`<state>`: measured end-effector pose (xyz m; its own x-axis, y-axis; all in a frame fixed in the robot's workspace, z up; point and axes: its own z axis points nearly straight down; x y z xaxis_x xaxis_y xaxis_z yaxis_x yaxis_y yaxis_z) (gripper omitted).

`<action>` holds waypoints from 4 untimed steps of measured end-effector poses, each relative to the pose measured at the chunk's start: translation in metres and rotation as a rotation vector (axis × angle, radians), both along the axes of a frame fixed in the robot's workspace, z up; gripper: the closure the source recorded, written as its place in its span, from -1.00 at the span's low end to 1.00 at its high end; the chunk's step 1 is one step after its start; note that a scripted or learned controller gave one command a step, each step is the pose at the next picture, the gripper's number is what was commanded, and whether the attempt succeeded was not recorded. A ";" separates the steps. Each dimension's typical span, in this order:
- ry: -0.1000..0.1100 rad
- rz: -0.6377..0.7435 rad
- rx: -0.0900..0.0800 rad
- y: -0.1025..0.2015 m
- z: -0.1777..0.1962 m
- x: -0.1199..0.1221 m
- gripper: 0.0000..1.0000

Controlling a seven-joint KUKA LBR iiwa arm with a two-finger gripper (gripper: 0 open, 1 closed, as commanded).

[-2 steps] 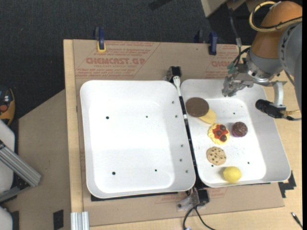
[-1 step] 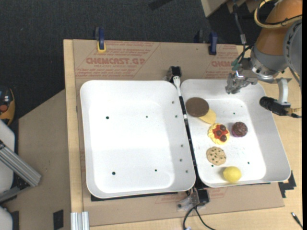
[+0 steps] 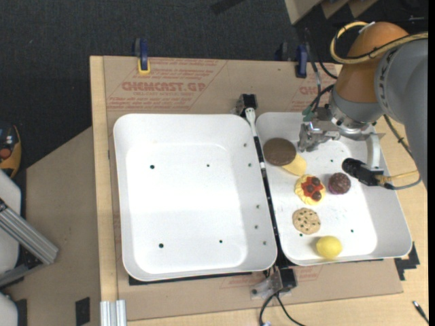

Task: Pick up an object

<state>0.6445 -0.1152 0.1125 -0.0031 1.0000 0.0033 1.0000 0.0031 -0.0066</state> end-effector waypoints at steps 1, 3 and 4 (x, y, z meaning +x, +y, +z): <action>-0.006 -0.002 -0.003 -0.003 0.003 0.002 -1.00; -0.037 -0.001 -0.004 0.018 -0.004 -0.016 1.00; -0.029 -0.007 -0.007 0.016 -0.020 -0.087 1.00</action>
<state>0.5571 -0.0988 0.0924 0.0038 1.0000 -0.0040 0.9998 -0.0037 0.0219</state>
